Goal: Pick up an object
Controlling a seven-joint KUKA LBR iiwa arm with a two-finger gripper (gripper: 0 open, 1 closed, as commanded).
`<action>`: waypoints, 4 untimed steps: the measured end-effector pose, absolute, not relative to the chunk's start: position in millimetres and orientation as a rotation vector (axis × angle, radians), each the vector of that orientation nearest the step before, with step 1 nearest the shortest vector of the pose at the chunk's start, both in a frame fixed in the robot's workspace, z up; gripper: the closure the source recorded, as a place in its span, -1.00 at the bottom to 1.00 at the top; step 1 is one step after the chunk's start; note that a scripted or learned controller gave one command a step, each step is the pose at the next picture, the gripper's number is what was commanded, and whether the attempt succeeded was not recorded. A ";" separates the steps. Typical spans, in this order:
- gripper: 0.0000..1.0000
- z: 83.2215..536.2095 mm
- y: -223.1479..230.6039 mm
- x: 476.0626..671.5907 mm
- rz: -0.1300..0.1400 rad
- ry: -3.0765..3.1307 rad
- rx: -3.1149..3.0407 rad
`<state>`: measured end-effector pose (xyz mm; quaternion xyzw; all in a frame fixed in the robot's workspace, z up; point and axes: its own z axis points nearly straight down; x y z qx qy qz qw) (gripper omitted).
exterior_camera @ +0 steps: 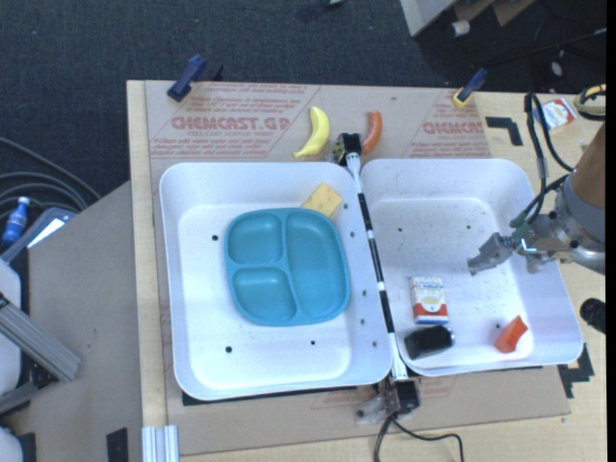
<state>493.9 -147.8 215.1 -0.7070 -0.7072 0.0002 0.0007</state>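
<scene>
The small carton point(428, 299) lies flat on the floor of the right bin point(452, 176), a little left of the bin's middle and toward the near rim. Its long axis runs almost straight up and down the camera view, with the white end pointing toward the far wall and the orange end toward the near rim. Just below it, close but apart, is a black object point(429, 341). This one lies crosswise, its long axis going left to right with the right end tipped slightly upward in the view. Further right, near the bin's front right corner, sits an orange piece point(511, 334) that slants from lower left to upper right, well apart from the carton.

The gripper point(491, 255) hangs over the right half of this bin, above and to the right of the carton. It points leftward from the grey arm point(577, 224) and touches none of the three things. Nothing is held in it, and whether it is spread or closed cannot be told at this angle.

In the left bin point(183, 287) a blue divided plate point(287, 266) lies in the centre, with a yellow block point(322, 200) touching its far right edge. Beyond both bins, on the board, lie a banana point(314, 133) and an orange carrot-like piece point(372, 131), near each other
</scene>
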 end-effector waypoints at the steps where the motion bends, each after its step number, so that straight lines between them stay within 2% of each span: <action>1: -1.00 113.1 -98.6 549.4 0.002 -2.220 -2.218; 2: -1.00 84.6 -110.2 655.6 0.000 -2.223 -2.221; 3: -1.00 185.7 -47.8 667.1 -0.002 -2.225 -2.220; 4: -1.00 120.0 -94.7 609.4 0.003 -2.219 -2.221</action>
